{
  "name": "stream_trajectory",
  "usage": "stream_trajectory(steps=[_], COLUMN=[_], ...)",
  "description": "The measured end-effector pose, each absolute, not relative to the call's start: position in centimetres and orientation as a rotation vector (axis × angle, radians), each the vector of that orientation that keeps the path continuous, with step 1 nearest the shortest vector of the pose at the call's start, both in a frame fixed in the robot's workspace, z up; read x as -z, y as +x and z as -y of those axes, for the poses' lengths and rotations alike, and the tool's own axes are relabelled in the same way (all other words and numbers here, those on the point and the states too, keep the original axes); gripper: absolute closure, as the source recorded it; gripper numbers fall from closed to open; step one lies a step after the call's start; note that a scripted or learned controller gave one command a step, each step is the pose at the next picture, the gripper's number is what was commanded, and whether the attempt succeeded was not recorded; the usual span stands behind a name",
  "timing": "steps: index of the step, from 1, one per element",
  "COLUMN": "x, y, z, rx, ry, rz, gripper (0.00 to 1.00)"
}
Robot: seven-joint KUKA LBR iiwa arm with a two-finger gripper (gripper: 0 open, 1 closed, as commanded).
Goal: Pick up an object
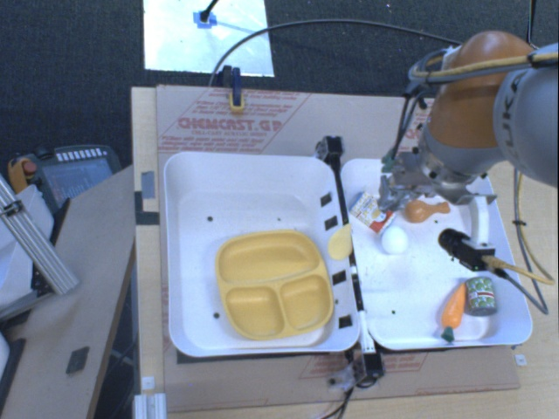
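In the right bin [419,334] lie a small white, red and yellow packet [368,212], a white egg-shaped ball [395,241], a brown-orange drumstick-like toy [428,208], an orange carrot [452,307] and a small green can [479,295]. My gripper [397,192] hangs over the bin's far left part, just above and between the packet and the drumstick toy. The wrist hides its tips, and nothing can be seen held in it.
The left bin [192,234] holds a yellow divided plate [273,282]. A flat yellow piece [341,242] rests on the black divider between the bins. The grey and orange arm [480,85] spans the far right corner.
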State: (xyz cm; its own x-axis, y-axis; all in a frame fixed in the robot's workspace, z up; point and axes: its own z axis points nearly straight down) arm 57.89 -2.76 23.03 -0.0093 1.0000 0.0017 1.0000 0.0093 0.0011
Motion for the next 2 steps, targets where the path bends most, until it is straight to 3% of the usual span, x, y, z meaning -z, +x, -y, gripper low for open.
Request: stream_trajectory(steps=[2], x=[-24.1], y=[54.4], z=[-7.3], rx=[0.002], ry=[-2.209], rz=[2.231], gripper=[1.0])
